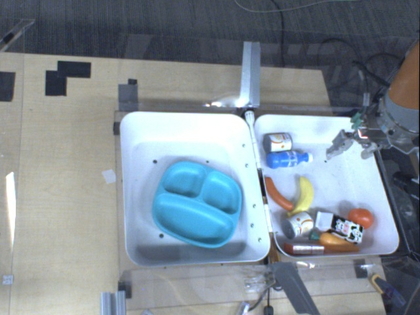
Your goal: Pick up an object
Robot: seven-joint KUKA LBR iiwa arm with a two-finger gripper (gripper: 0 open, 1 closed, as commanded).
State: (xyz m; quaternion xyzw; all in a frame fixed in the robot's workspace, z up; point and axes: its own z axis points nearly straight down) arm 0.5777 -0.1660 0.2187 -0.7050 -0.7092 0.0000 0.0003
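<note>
- Blue plastic plate (197, 203) with three sections is sitting alone in the left bin (141, 176), smooth and glossy, looking too wide for a two-finger pinch.
- White right bin (384, 205) is holding all the small stuff: a little can (278, 141), a blue bottle (287, 159) lying on its side, a red sausage-shaped thing (278, 195) touching a banana (303, 194), another can (300, 225), a black-and-white box (346, 228), something round and orange (361, 218).
- Gripper (341, 143) is hovering over the bin's bare far corner, holding nothing; fingers look spread a bit, honestly hard to say.
- I'd be going for the bottle: nearest, fairly clear of its neighbours, squeezing across its round body so it isn't rolling away.
</note>
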